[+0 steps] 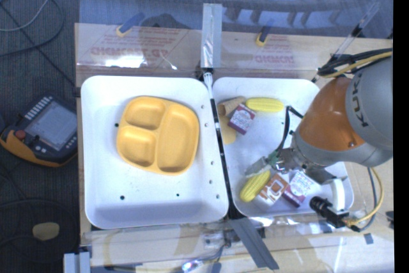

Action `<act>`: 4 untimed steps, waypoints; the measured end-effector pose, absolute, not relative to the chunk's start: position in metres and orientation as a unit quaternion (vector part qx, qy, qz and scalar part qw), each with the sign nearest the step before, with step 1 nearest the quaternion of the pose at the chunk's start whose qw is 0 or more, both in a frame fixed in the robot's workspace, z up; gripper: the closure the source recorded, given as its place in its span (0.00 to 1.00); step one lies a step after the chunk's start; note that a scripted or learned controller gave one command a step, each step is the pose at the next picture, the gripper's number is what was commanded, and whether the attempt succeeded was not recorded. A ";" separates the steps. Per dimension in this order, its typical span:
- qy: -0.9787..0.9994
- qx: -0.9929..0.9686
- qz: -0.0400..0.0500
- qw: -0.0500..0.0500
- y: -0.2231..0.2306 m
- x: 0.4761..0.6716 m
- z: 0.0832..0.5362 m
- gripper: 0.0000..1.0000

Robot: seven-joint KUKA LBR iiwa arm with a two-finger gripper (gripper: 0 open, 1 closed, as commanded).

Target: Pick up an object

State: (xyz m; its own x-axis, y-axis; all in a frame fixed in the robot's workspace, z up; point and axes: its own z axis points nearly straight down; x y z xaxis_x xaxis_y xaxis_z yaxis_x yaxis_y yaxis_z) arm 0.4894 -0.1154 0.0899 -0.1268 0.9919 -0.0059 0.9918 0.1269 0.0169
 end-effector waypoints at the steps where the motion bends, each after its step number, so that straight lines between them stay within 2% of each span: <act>1: 0.734 0.679 0.004 0.009 -0.108 0.489 0.090 0.00; 2: 0.734 0.679 0.003 0.004 -0.105 0.489 0.095 1.00; 3: 0.722 0.692 -0.004 -0.003 -0.063 0.496 0.203 1.00; 4: 0.815 0.579 -0.003 -0.004 -0.014 0.483 0.179 1.00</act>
